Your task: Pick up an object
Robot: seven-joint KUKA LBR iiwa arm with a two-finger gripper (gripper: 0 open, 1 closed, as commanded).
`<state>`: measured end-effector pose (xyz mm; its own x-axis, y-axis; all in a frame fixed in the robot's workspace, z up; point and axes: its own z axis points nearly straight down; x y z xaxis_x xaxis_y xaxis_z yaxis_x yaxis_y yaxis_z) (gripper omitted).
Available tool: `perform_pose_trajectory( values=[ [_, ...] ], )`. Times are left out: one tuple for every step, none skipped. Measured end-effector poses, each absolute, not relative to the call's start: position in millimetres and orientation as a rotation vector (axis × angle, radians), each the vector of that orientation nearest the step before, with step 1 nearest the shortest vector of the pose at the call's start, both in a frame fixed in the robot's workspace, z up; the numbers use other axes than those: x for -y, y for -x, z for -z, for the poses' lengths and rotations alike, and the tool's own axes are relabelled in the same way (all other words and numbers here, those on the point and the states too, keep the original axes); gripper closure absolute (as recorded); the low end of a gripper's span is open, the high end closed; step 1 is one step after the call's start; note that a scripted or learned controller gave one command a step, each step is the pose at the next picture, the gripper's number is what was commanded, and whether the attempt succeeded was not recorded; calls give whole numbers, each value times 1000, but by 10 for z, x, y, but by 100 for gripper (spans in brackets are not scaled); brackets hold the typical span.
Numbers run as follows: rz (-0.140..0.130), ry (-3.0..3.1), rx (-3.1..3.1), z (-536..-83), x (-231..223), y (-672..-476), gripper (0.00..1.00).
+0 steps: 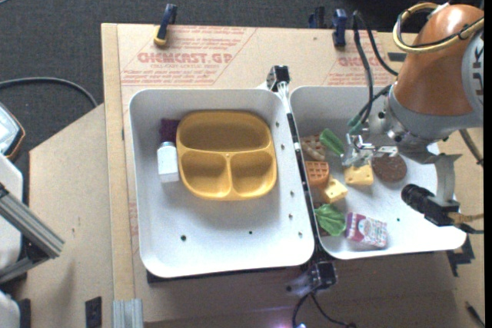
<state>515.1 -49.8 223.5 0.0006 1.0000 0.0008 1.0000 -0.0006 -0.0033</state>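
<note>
Camera view: your gripper [360,152] is low in the right bin [430,238], in the thick of the pile. Can't tell from this slant whether it's released or clenched, and nothing visibly sits in it.

No single target is named; candidates are crowded. The cheese wedge [359,176] is just near of the tip, the brown round cookie [390,167] to its right, a green leaf piece [333,140] to its left.

Risks, as I judge them:
1. Tip lands between 2 items and shoves both, grabs neither.
2. Cheese wedge is slope-sided, so it could squirt out on close.

Further out: waffle [316,173], a 2nd yellow chunk [335,190], pink packet [366,230], all jostle-prone. Left bin [207,246] holds the yellow divided plate [226,154] and white bottle [167,163], well apart, no concern.
</note>
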Motion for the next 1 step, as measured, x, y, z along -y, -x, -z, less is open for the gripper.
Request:
perform_pose_trajectory(
  values=[
    [3,2222,2226,-2324,557,-5308,100]
  ],
)
